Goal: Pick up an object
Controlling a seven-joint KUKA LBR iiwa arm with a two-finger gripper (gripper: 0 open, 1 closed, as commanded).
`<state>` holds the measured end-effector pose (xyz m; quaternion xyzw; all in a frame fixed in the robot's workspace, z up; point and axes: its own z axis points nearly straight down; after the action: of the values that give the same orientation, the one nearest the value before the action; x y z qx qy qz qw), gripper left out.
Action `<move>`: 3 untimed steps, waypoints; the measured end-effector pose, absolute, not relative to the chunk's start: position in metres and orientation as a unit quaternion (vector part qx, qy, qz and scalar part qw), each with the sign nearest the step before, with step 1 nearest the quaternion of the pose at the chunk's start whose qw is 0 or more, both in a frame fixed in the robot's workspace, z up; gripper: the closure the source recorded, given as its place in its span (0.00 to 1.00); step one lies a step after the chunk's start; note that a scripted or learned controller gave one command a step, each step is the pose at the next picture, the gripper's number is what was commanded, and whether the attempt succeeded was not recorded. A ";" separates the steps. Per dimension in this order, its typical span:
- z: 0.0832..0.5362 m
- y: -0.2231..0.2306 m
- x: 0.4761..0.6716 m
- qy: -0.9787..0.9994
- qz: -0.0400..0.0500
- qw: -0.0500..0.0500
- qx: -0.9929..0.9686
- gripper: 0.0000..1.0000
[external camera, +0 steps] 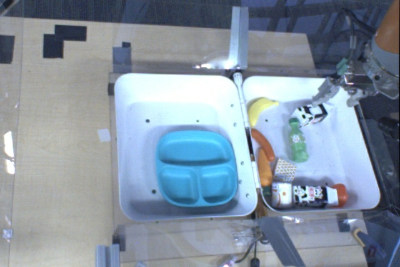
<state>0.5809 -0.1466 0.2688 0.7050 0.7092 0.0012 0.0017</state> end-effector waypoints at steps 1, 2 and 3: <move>0.120 -0.128 0.575 0.678 0.001 0.001 0.735 0.00; 0.090 -0.136 0.578 0.664 0.004 0.003 0.748 0.00; 0.102 -0.134 0.581 0.664 0.007 0.006 0.747 1.00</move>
<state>0.5808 -0.1336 0.1020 0.7473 0.6644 0.0075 0.0056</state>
